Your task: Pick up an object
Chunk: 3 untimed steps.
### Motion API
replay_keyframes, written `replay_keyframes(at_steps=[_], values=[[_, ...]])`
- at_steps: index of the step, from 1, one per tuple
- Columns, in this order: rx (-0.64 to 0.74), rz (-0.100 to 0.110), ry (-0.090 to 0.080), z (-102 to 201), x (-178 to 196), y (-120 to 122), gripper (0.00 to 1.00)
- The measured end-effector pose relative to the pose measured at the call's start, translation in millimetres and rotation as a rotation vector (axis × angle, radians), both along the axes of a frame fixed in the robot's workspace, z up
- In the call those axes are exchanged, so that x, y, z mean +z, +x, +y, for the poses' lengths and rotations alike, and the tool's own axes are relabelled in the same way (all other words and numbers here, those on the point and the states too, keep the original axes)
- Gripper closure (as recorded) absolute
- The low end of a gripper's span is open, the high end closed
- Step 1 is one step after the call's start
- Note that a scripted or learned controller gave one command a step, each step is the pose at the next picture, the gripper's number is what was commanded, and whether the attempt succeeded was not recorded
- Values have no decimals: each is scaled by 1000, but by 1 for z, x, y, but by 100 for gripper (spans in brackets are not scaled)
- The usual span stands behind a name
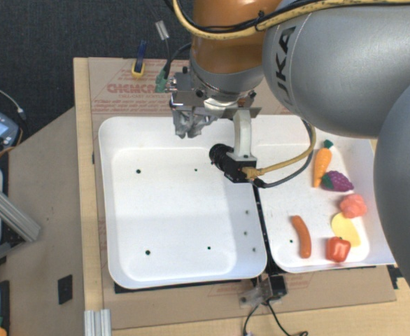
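My gripper (192, 126) hangs over the far edge of the left bin (108, 187), under the orange-banded wrist. The toy foods all lie in the right bin (283, 261), well to the gripper's right: an orange carrot (322, 164), purple grapes (338, 181), a pink fruit (354, 205), a yellow fruit (345, 229), a red pepper (338, 249) and a reddish sausage (301, 236). Nothing shows in the gripper. The arm's big grey body hides the far part of the right bin.
A black fitting (229, 164) with a yellow cable hangs from the wrist over the wall between the bins. Both bins rest on a cardboard sheet (86, 152). A blue-and-yellow clip (140, 59) lies at the sheet's far edge.
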<state>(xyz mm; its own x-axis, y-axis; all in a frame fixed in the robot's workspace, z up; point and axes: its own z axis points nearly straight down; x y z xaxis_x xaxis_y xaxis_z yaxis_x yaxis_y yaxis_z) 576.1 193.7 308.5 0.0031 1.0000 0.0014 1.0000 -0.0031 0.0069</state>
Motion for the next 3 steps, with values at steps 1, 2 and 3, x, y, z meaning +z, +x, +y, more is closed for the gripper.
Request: replay_keyframes(at_steps=[1, 2, 3], values=[[-7, -2, -4, -100, 54, -15, 100], [5, 0, -1, -65, 69, 16, 100], [8, -1, 2, -21, 110, 17, 100]])
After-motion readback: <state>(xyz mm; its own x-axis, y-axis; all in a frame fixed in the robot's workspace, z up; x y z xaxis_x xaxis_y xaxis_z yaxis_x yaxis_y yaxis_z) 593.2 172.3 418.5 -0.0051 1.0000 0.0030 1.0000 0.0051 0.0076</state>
